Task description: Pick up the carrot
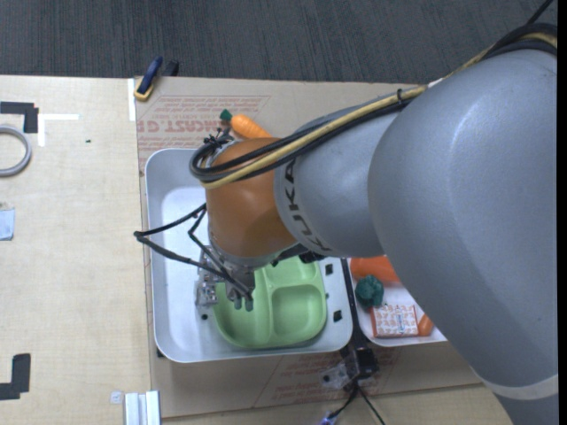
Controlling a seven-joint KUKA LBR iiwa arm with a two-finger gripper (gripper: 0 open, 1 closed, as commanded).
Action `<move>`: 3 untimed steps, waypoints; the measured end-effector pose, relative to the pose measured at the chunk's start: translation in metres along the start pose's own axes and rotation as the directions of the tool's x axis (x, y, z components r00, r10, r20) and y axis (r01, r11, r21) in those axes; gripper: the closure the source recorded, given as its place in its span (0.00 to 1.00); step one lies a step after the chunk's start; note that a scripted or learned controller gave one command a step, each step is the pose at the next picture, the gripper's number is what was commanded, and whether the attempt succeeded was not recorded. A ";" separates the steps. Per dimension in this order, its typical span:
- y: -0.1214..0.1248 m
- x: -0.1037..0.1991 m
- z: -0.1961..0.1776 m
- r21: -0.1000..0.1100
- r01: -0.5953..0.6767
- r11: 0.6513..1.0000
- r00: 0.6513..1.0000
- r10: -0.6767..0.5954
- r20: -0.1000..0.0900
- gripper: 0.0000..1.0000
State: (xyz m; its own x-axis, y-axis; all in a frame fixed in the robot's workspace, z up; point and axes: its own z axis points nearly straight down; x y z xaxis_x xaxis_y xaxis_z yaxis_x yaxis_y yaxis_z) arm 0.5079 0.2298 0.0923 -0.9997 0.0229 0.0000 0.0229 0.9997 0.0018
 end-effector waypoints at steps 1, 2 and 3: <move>-0.047 0.028 -0.138 0.000 -0.099 0.995 0.995 0.099 0.004 1.00; -0.186 0.024 -0.238 0.002 0.026 1.000 1.000 -0.026 0.006 1.00; -0.285 0.008 -0.232 0.004 0.315 0.949 0.949 -0.315 0.005 1.00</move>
State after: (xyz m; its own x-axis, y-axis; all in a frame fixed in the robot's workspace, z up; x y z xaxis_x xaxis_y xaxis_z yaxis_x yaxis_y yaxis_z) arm 0.4937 -0.0550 0.3238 -0.9561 -0.2931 -0.0059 -0.2931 0.9561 -0.0021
